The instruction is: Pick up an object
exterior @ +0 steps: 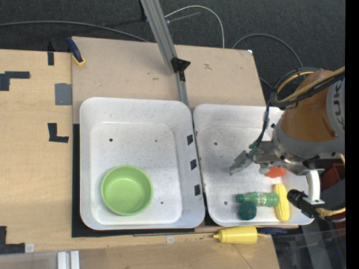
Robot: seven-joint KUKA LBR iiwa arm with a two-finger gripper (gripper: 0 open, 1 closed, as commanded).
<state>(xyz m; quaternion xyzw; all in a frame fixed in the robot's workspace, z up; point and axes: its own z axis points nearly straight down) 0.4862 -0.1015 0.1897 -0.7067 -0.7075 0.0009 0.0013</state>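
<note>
Arm poised over the right bin [224, 122], nothing picked yet.

The gripper [242, 161] hangs above bare bin floor, fingers slightly parted and empty — this looks like the approach step. The nearest candidates — a green bottle [258, 199], a yellow piece [281, 202] and a dark teal lump [246, 210] — crowd the near corner, so the next move calls for shifting toward them and descending. A green bowl [127, 190] sits in the left bin [134, 114]; the bench is pale wood.

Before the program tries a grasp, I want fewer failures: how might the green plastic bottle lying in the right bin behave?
The green plastic bottle lies on its side, so a nudge would probably roll it. It looks light, likely sliding against the yellow banana-shaped toy beside it.
</note>
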